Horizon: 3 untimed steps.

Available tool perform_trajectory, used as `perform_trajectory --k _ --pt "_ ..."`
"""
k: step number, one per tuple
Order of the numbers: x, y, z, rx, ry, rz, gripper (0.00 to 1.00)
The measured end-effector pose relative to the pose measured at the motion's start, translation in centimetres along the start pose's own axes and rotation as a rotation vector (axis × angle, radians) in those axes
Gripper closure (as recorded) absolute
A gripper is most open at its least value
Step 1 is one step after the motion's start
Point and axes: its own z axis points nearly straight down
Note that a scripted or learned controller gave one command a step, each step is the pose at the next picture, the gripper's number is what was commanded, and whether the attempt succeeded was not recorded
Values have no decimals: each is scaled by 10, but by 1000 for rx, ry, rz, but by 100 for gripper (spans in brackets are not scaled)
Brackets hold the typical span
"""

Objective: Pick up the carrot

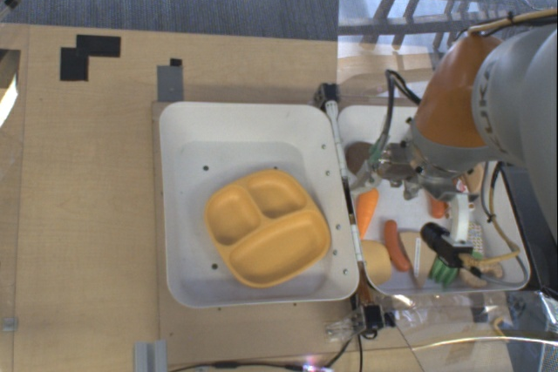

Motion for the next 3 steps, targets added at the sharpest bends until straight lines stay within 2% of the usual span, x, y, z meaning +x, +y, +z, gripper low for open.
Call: perform_trajectory --k 1,2,3 --pt "-67 -14 95 -8 -1 36 0" --pt "-65 -10 83 -18 1 28 100" --pt "25 37 -1 -3 2 287 100"
